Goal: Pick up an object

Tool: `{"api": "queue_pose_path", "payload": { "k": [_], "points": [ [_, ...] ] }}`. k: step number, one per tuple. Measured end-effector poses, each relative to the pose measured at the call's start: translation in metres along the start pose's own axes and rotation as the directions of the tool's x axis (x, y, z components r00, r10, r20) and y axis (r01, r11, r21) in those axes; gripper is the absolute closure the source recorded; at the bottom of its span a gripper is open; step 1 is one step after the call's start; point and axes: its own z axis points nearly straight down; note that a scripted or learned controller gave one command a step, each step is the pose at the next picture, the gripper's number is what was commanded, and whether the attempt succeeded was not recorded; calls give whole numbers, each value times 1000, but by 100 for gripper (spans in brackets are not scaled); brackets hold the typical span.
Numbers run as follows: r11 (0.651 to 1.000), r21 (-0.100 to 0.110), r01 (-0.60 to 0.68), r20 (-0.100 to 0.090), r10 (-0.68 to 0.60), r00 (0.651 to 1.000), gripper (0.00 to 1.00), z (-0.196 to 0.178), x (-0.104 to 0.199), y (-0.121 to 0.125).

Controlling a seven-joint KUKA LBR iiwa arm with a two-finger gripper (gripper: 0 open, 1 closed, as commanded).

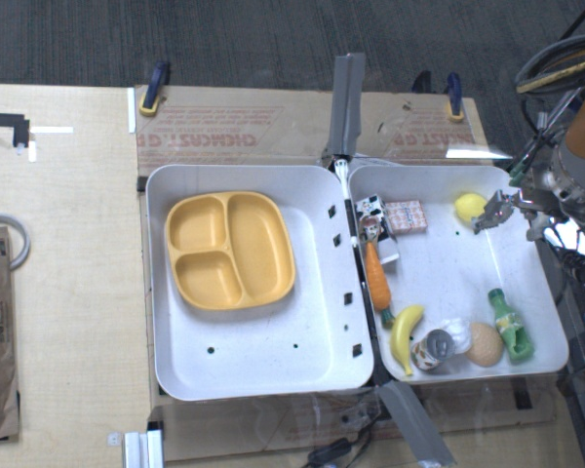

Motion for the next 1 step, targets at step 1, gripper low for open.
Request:
{"api": "queue_pose_path", "payload": {
  "k": [1],
  "points": [
    [1000,1,3,2,-3,1000,100,-9,0,0]
  ]
}}
